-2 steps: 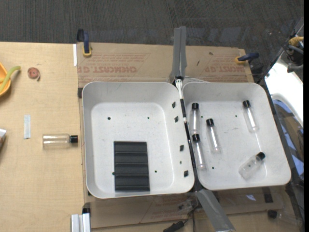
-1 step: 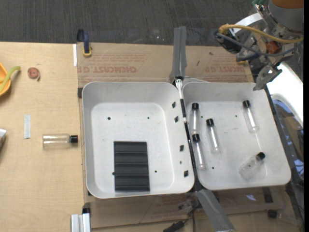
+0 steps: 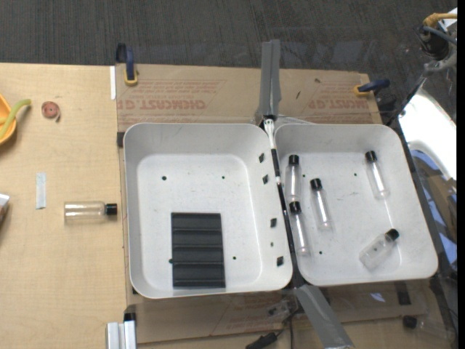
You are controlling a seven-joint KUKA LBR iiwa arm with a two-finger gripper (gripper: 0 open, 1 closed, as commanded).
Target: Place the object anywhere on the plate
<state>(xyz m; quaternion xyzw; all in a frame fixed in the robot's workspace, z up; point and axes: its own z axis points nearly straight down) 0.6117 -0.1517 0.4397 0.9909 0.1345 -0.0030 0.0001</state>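
Note:
A black ribbed plate (image 3: 197,251) lies flat in the left bin (image 3: 145,158), near its front wall. Several clear tubes with black caps lie loose in the right bin (image 3: 407,166). One tube (image 3: 293,177) and another (image 3: 298,227) rest along that bin's left wall. A third tube (image 3: 320,203) lies just right of them. A further tube (image 3: 375,173) sits at the back right, and a short vial (image 3: 381,248) lies at the front right corner. Nothing rests on the plate.
Part of the arm's pale body (image 3: 429,122) stands at the far right, outside the bins. On the wooden bench to the left lie a clear capped vial (image 3: 89,209), a small white strip (image 3: 41,191), a red disc (image 3: 49,109) and an orange object (image 3: 6,121).

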